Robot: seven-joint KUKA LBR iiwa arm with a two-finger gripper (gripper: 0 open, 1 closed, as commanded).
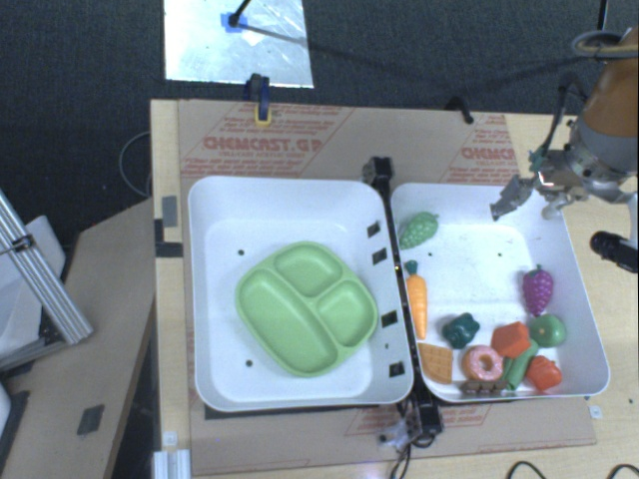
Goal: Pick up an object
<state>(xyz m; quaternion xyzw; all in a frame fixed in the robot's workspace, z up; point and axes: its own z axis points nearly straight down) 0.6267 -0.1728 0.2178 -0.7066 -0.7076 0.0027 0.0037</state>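
1. Nearest me, the right bin's [584,297] front edge is crowded with toy food: a cracker [435,360], a donut [484,364], a dark green piece [460,329], an orange pepper [510,338], a green apple [547,329] and a red piece [543,372]. They lie touching, which I'd guess makes a clean pick awkward.
2. The left bin [210,267] holds just a green tray [306,307], lying flat in the middle.
3. Farther in, the carrot [416,305] lies along the divider, the grapes [537,289] sit apart near the right wall, and a green pod [418,230] rests alone at the back, likely the easiest targets.
4. Farthest, the tool [519,200] hangs over the right bin's back corner, its prongs spread and holding nothing, well apart from every toy.
5. Beyond, a clamp [261,98] grips the desk's [329,138] far edge.
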